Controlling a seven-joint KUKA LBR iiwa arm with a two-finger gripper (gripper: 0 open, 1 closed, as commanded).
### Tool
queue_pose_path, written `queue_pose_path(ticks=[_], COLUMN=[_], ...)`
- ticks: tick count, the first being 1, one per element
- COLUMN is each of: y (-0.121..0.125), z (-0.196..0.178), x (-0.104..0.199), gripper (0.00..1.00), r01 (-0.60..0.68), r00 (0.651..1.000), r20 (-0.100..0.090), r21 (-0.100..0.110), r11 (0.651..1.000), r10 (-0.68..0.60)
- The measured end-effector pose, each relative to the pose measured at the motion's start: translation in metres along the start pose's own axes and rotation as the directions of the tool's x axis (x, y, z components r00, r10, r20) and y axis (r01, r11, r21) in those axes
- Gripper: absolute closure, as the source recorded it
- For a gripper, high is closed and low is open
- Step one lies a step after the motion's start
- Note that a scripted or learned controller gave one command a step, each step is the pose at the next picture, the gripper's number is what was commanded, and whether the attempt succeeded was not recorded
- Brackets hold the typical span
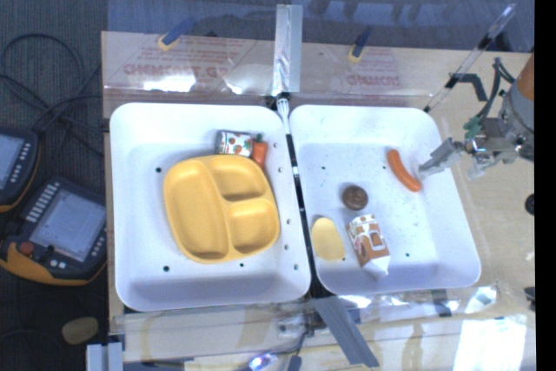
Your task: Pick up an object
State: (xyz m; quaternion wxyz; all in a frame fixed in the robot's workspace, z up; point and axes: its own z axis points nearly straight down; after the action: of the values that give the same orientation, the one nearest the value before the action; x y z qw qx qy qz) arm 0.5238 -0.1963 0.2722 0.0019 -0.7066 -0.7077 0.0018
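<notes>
Two fingers spread | empty | one tip beside orange sausage

A yellow divided tray sits in a white bin; alongside, an orange sausage, brown disc, pale yellow piece and orange-and-white carton.

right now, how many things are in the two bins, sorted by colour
Yellow: 2, the divided tray and a pale yellow piece
Orange: 2, the sausage and a small carrot
Brown: 1, the round piece
Printed packs: 2, a small box and a carton
Total: 7
</notes>
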Motion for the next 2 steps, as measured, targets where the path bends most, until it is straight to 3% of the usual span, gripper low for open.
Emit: queue_pose_path(ticks=[1,2], y=[0.048,0.106], z=[0.113,0.183], x=[-0.004,0.001], gripper=[0.00,0.00], r01=[-0.185,-0.062], r00=[0.983,0.998], r20=[0.001,0.004], r21=[0.000,-0.013], r11=[0.983,0.998], r10=[0.185,0.062])
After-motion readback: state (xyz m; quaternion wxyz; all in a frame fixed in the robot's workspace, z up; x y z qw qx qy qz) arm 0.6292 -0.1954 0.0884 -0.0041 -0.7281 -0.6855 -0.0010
